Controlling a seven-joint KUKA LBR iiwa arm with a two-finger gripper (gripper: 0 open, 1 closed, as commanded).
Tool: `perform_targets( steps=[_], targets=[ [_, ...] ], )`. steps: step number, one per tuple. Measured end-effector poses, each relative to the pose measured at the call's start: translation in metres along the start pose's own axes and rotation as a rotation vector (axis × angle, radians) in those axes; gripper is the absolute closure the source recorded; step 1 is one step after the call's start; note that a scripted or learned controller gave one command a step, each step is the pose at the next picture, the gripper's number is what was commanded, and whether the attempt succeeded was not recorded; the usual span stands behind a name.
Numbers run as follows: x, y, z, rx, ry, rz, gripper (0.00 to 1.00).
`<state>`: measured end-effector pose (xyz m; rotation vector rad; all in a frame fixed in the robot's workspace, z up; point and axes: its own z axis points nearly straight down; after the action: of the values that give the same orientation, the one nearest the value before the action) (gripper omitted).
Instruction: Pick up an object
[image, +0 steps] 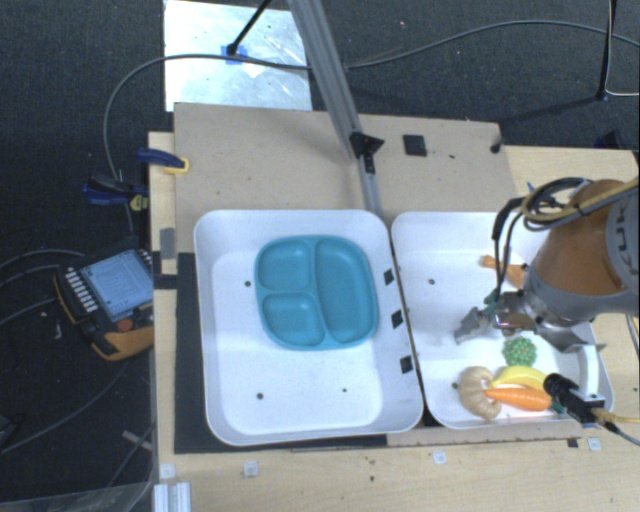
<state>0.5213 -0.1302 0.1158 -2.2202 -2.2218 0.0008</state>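
Hand (487, 322): at the end of the grey arm with its orange band (580, 255), low over the right bin (430, 300); whether it is released or clenched cannot be told from this view, and nothing is seen gripped in it.

Just beside the hand, toward the near rim: a green broccoli floret (519, 351), apart from the hand so far as can be seen.

Beyond the broccoli, near the bin's front edge: a yellow banana (522, 376); touching it on the near side, an orange carrot (518, 398); against the carrot's left end, a tan croissant-like piece (477, 389). These are the objects for picking, clustered in the near right corner of the right bin.

On the far side of the hand, by the arm: a small orange item (489, 262), partly hidden, kind unclear.

Well away from the hand, across the divide: the left bin (300, 400), holding a blue three-compartment plate (317, 291) in its far half.

Outermost: the bench (270, 160) of brown board carrying both bins; a slanted grey pole (335, 85) crossing its far edge.
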Motion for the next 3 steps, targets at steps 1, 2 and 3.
perform_targets(
  steps=[1, 2, 3],
  targets=[
    [0.0, 0.002, 0.029, -0.005, 0.0, 0.0, 0.0],
    [-0.001, 0.005, 0.016, -0.014, -0.003, 0.0, 1.0],
    [-0.009, 0.001, -0.032, -0.005, -0.001, 0.001, 1.0]
  ],
)
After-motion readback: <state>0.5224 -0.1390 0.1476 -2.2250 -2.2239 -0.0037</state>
